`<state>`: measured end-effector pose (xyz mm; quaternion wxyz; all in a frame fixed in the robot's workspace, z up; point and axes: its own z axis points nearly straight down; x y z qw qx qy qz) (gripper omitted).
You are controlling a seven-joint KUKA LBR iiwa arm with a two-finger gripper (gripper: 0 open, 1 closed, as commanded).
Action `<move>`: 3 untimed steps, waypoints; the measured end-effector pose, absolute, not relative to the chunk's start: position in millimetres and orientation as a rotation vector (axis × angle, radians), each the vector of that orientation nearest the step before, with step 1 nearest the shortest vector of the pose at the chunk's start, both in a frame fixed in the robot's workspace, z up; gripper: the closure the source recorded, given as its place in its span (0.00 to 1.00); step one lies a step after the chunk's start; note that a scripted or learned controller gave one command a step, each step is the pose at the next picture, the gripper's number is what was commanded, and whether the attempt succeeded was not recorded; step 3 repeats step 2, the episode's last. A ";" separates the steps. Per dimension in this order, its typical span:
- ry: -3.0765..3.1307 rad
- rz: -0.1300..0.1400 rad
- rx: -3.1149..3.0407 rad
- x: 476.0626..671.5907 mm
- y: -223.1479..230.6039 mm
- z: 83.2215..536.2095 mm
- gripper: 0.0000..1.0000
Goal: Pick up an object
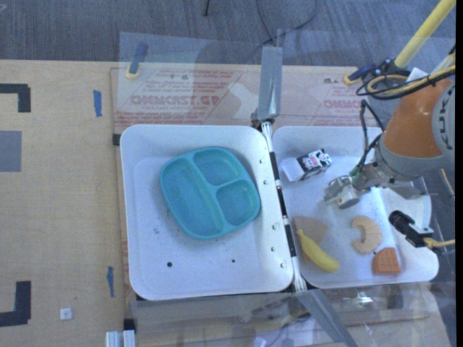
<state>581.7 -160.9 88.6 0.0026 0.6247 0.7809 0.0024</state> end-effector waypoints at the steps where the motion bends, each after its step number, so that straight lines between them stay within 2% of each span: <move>1: 2.436 0.011 1.965 582.4 -165.7 99.7 1.00; 2: 2.237 0.000 2.203 635.7 -101.2 182.2 1.00; 3: 2.237 0.000 2.203 635.7 -101.2 182.2 1.00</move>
